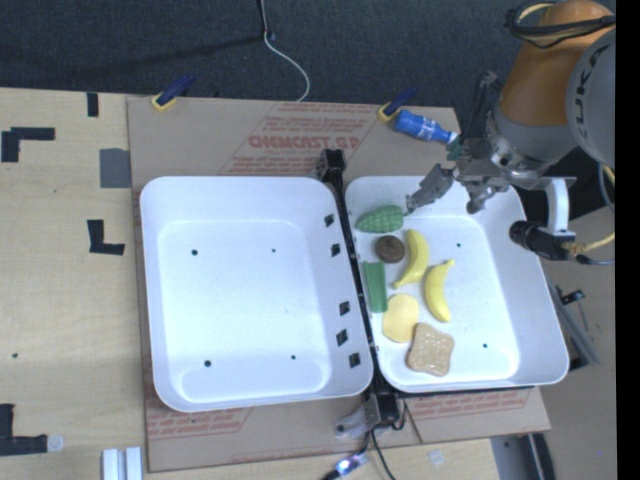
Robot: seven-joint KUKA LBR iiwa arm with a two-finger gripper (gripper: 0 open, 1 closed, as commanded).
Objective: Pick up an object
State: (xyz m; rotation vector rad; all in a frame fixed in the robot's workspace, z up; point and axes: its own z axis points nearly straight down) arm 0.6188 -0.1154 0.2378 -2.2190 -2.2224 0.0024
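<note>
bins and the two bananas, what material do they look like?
Bins: likely moulded plastic, smooth white, slightly glossy; rounded corners, soft light sheen on the floor.
Bananas and: probably toy plastic or foam, uniform saturated yellow, no spots or bruising. Too small to tell which.

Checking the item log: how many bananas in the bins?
2, both in the right bin: one banana beside the brown ball, the other just right of it. None looks hidden.
</note>
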